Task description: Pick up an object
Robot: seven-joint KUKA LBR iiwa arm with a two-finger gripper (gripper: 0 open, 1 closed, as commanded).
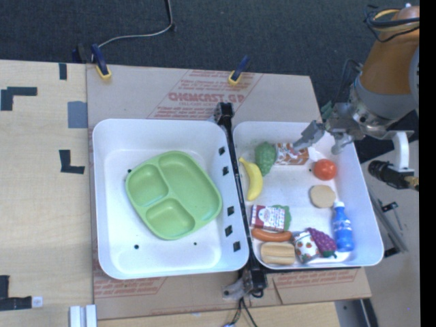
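Tomato (325,169) just below the spread fingers (310,134).

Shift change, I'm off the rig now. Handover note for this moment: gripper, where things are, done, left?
Gripper: open, nothing between its fingers, hovering over the right bin's far edge, beside the tomato and the red-white packet.
Right bin also holds banana, green vegetable, cookie, blue bottle, hot dog, bun, grapes.
Left bin: green divided tray.
Done: nothing picked.
Left: descend, grasp one item, lift.
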